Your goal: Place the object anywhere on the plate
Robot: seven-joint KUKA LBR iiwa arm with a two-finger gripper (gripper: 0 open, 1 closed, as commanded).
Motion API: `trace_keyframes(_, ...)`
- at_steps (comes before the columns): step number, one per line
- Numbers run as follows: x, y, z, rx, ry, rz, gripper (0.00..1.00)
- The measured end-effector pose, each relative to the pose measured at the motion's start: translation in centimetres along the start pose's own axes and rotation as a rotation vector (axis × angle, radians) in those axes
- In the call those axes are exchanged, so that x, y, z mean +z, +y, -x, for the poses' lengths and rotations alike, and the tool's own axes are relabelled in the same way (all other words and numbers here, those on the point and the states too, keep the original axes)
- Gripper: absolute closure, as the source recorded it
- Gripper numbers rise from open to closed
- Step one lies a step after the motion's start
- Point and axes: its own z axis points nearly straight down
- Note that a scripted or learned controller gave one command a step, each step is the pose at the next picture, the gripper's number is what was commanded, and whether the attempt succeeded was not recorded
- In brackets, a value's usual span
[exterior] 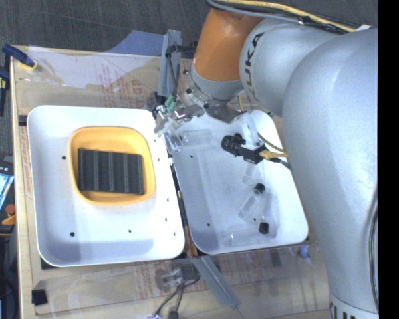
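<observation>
The gripper hangs just right of the plate, grip state unclear, so any object could drop short into the bin.

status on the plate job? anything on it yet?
Done: nothing that shows; the yellow plate in the left bin bears only its dark ribbed insert.
In hand: the gripper sits at the top edge between the bins, near a clear object in the right bin; I can't tell if it holds anything.
Left: grasp, carry left, set down on the plate.
</observation>
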Motion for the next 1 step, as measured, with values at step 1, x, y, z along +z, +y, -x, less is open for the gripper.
trace_keyframes(1, -0.02, -0.01, 0.04, 0.001, 0.0, 0.0, 0.0)
